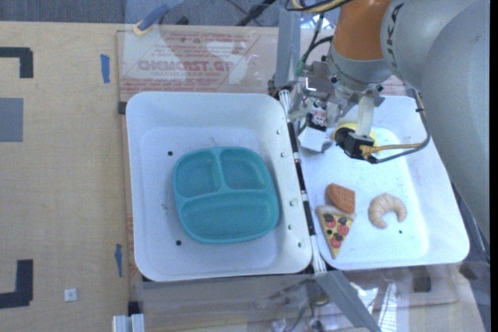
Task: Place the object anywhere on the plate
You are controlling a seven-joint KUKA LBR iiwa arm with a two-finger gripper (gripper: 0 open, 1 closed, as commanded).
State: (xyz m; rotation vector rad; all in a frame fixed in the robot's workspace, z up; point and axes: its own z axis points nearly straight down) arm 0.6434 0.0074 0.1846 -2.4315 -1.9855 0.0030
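A teal divided plate [226, 194] lies in the left bin [148, 128]. In the right bin [424, 237] three toy foods rest near the front: a brown bread piece [341, 197], a pizza slice [335, 228] and a pale croissant [387, 209]. My gripper [314, 119] hangs over the right bin's back left corner, close to the wall between the bins. It is well behind the toy foods and apart from them. I see nothing held in it.
The grey arm with its orange band [372, 12] fills the upper right and overhangs the back of the right bin. A clear plastic sheet [194, 62] lies behind the left bin. Wooden bench surface [54, 167] extends to the left.
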